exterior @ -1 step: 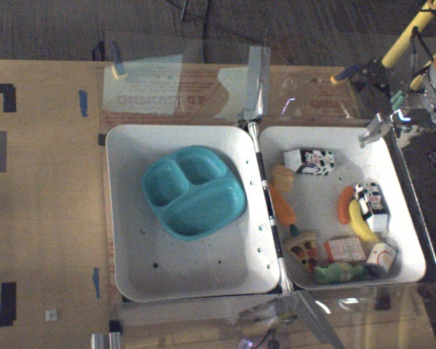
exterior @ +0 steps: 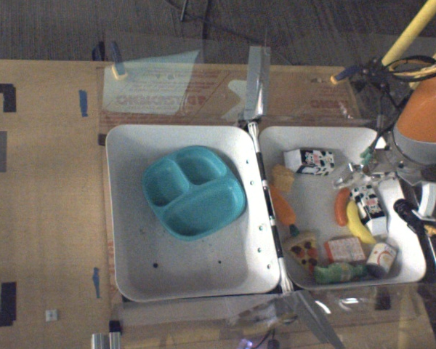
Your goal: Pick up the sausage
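The sausage (exterior: 341, 208), a short red-orange piece, lies upright in the picture in the right half of the right bin (exterior: 316, 140). It rests between a yellow banana (exterior: 358, 225) and open bin floor. My gripper (exterior: 363, 174) hangs over the bin's right side, just above and to the right of the sausage's upper end, beside a small milk carton (exterior: 369, 202). Nothing shows as held in it. The grey arm with its orange band (exterior: 421, 118) comes in from the right edge.
The right bin also holds a second milk carton (exterior: 309, 160), an orange carrot (exterior: 282, 206), a pizza slice (exterior: 302, 247), a red box (exterior: 345, 249), a green item (exterior: 338, 271) and a can (exterior: 381, 257). A teal divided plate (exterior: 194, 191) sits in the left bin (exterior: 131, 267).
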You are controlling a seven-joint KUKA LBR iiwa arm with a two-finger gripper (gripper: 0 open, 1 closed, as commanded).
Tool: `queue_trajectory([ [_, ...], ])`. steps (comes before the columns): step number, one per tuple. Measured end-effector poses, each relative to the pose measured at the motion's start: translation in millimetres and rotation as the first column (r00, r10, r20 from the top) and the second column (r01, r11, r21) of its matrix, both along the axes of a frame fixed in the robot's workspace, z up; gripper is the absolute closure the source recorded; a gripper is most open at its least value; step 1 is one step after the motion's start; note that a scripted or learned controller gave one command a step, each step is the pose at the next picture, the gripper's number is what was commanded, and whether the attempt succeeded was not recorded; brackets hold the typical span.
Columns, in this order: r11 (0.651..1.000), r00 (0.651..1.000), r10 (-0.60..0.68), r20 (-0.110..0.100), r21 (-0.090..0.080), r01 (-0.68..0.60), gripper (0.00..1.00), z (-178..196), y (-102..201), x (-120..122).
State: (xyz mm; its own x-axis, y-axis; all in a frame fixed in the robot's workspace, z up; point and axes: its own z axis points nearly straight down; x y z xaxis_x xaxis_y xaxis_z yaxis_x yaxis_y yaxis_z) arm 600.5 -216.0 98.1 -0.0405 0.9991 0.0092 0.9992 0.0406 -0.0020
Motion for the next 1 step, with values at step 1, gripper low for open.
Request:
queue_trajectory([
  [1,1.0,1.0,0.015,0.019,-0.017,-0.015,0.0,-6.1,31.1,-26.1],
])
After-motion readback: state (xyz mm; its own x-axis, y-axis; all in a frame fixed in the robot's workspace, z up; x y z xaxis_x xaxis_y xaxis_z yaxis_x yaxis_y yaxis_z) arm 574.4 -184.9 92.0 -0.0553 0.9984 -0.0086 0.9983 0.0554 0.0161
